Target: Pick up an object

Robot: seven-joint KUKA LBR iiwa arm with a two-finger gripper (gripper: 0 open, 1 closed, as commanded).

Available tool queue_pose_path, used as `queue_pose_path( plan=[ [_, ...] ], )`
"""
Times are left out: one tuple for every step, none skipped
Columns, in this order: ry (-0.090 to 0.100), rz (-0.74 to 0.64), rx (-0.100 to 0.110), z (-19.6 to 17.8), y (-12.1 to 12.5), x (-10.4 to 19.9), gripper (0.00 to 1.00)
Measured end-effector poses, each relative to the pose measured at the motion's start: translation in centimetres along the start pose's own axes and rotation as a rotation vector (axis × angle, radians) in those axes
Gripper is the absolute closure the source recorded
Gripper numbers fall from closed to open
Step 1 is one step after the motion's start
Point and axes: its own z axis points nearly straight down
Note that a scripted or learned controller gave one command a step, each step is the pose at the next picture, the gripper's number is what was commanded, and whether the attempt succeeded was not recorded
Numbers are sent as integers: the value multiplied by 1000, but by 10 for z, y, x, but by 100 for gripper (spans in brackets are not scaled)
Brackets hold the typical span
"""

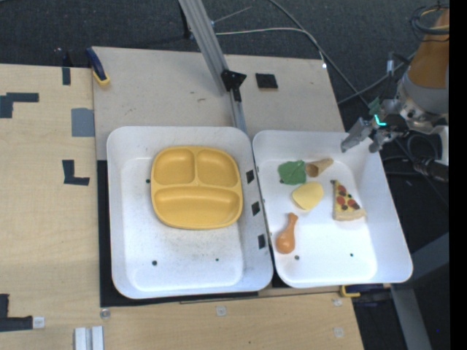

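Note:
The right bin (365,265) holds several toy foods. These are a green leaf (292,172), a small tan cone (319,167), a pale yellow piece (308,195), a pizza slice (346,201) and an orange drumstick (286,234). My gripper (363,140) hovers over the bin's far right corner, up and to the right of the cone. Its fingers are spread open with nothing between them. The grey arm with its orange band (430,64) rises behind it at the right edge.
A yellow divided plate (197,187) lies in the left bin (131,268). A slanted metal rail (211,42) and cables run across the bench behind the bins. A blue and yellow clamp (97,65) sits at the bench's far left corner.

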Motion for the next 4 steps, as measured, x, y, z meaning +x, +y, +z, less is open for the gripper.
queue_pose_path(
  plan=[
    [-1, -1, -5, -2, 1, 0, 0],
    [-1, -1, -1, 41, -1, 2, 0],
    [-1, -2, 0, 95, 2, 12, 0],
    [-2, -2, -6, 128, 3, 13, 0]
  ],
)
